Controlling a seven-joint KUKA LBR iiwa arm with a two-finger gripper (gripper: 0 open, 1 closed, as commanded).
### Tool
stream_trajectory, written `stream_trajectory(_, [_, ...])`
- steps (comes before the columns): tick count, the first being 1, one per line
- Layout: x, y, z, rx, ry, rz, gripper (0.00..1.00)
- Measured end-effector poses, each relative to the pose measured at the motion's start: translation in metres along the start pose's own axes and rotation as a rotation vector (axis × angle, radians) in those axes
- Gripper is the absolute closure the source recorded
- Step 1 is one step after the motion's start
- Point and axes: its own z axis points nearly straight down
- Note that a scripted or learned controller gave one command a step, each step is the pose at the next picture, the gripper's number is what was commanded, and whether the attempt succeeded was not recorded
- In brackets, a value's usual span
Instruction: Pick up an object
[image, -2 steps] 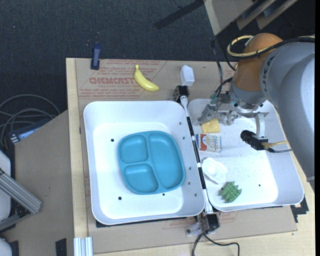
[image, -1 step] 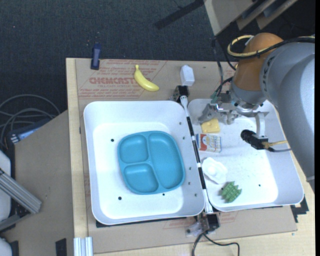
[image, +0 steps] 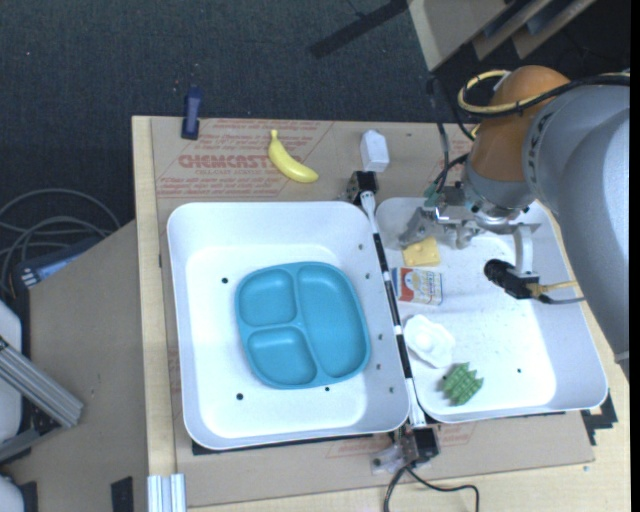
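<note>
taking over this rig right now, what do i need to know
Arm: gripper is low at the far end of the right bin, right beside the yellow block; no grasp visible.
Same bin: red and white packet, white lump, green toy.
The left bin holds a blue divided plate.
A banana lies on the bench, outside the bins.
Done: nothing lifted.
Left: grip one thing and raise it.

Yellow banana on bench, small blue thing
</note>
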Motion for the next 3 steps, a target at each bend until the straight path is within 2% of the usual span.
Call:
stream_trajectory(1, [0.007,-0.008,0.000,0.003,0.001,-0.001,0.00])
stream_trajectory(2, [0.007,-0.005,-0.013,-0.006,-0.001,0.000,1.00])
stream_trajectory(3, [0.007,-0.007,-0.011,-0.001,0.000,0.000,0.00])
